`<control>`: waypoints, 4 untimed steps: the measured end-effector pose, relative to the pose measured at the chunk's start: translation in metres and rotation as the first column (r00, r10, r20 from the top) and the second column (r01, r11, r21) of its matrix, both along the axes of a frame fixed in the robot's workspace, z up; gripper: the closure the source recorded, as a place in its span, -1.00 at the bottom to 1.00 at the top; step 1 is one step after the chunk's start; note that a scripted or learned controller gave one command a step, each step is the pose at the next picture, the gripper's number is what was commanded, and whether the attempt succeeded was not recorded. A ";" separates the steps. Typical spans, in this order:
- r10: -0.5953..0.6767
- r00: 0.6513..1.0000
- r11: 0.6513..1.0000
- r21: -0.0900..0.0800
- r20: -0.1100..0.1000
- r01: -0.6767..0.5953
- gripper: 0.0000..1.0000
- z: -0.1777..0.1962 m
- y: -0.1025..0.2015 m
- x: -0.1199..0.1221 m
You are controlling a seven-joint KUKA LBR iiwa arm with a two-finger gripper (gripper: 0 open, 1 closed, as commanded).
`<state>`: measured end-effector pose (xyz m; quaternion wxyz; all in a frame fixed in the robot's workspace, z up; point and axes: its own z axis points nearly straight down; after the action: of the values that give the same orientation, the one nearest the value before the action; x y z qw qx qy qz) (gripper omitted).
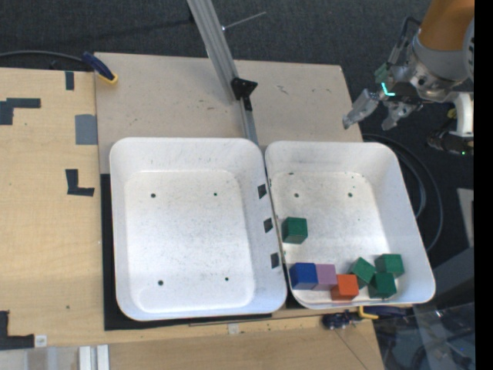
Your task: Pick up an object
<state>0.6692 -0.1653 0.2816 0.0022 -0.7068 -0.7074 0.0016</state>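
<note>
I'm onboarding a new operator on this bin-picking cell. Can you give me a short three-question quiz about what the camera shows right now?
1. True or false: the blocks all lie in the right bin.
2. Multiple choice: which block sits apart from the cluster, nearer the bin's middle? A) blue block B) lone green block C) orange block
3. Fill in: the gripper hangs beyond the bin's ____ right corner, holding nothing.

Key
1. True; the left bin holds none.
2. B: the lone green block. The blue block, purple block and orange block crowd the near edge with three more green ones.
3. far
</note>
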 end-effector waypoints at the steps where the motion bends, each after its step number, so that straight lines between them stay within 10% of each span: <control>1: 0.001 1.000 1.000 -0.002 0.004 -0.001 -1.00 0.003 0.000 0.001; 4: 0.001 1.000 1.000 -0.002 0.000 -0.001 -1.00 -0.131 0.006 -0.003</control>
<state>0.6666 -0.1596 0.1508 0.0017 -0.7064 -0.7078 0.0025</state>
